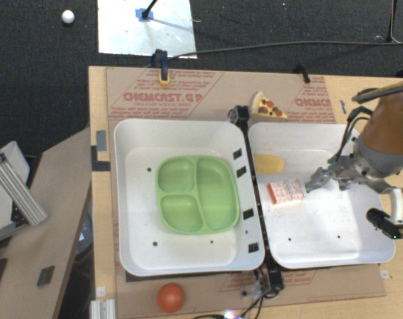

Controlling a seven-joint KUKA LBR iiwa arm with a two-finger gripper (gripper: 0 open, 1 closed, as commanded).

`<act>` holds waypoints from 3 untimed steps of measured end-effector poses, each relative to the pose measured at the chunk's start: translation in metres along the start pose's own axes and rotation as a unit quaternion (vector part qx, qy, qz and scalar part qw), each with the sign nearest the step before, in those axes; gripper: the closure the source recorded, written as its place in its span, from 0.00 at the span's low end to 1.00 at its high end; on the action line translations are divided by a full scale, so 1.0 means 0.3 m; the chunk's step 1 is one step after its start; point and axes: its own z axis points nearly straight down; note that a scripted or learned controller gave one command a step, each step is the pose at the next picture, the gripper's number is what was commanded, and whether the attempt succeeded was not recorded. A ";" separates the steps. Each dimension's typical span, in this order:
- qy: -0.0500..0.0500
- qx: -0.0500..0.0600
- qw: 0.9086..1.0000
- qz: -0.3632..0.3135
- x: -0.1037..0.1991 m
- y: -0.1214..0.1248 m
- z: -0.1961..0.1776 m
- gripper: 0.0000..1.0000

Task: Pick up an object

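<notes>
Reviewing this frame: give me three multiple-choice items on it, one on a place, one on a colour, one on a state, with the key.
1. Where does the divided plate lie?
A. left bin
B. right bin
C. on the bench outside the bins

2. What colour is the plate?
A. red
B. green
C. blue

3. How does the gripper stand to the red-and-white packet?
A. lifting it clear of the bin
B. low in the right bin beside it
C. over the left bin

Key: 1 A, it fills that bin's middle; 2 B, pale green throughout; 3 B, the packet lies flat on the bin floor.
</notes>
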 end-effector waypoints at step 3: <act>-0.001 -0.004 1.000 -0.001 -0.013 0.010 -0.344 1.00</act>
